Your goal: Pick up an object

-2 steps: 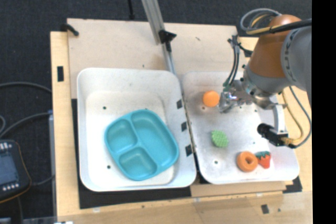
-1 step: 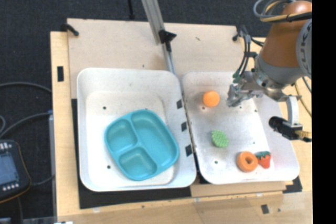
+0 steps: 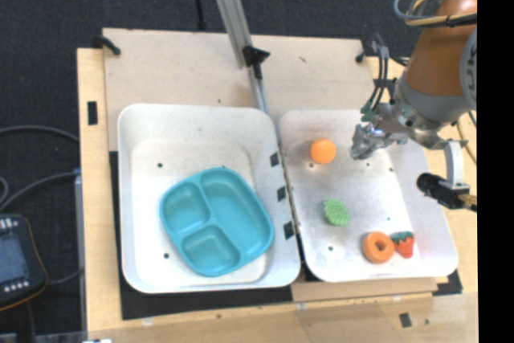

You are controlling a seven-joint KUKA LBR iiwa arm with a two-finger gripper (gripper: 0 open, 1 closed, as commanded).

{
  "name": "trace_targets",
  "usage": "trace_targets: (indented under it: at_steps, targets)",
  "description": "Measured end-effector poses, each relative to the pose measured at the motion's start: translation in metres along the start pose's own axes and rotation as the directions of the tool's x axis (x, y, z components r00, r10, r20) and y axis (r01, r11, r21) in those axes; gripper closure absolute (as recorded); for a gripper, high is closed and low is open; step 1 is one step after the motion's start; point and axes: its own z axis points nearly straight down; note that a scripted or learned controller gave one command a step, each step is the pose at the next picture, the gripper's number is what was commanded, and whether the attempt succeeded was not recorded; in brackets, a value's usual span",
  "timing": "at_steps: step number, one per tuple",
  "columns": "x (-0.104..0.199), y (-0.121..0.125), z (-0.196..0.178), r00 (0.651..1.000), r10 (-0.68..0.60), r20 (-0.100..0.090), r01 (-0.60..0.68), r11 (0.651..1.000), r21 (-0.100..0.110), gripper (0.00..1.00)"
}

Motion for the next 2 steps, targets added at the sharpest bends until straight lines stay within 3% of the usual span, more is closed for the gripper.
trace_targets:
  at_steps: [2]
  targets:
    - [0.105, -0.028, -0.002, 1.0, -0.004, -0.002, 0.004, 1.0, 0.004, 1.0]
